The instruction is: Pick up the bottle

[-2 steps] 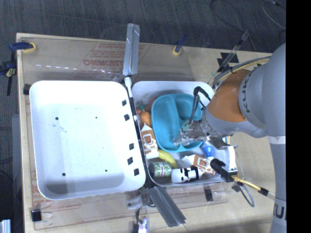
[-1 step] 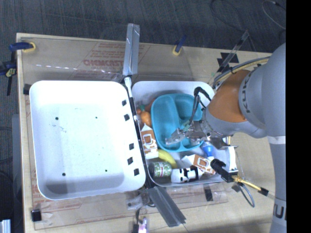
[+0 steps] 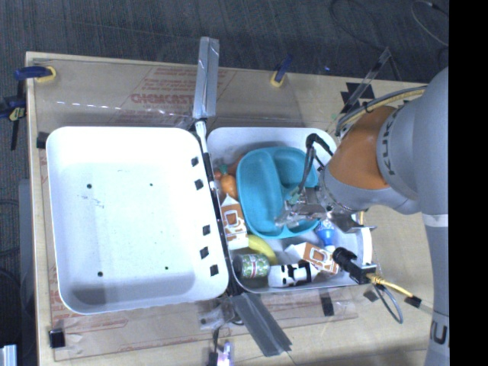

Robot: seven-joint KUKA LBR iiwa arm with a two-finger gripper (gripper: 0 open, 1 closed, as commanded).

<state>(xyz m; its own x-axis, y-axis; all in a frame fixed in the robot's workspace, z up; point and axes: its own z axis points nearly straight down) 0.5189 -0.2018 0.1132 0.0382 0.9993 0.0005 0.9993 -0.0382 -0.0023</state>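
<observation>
In the right bin (image 3: 259, 137), a small bottle (image 3: 323, 248) with a blue cap and an orange-and-white label lies near the right wall. My gripper (image 3: 296, 213) hangs low over the lower right rim of a blue bowl (image 3: 265, 189), just up and left of the bottle's cap. Nothing shows between its metal tips. The grey wrist and its orange band (image 3: 358, 162) cover the bin's right side.
Along the right bin's front wall lie a green can (image 3: 252, 265), a black-and-white container (image 3: 293, 274) and a yellow banana (image 3: 261, 245). An orange item (image 3: 225, 183) and a small carton (image 3: 232, 221) sit by the left wall. The left bin (image 3: 69, 147) adjoins on the left.
</observation>
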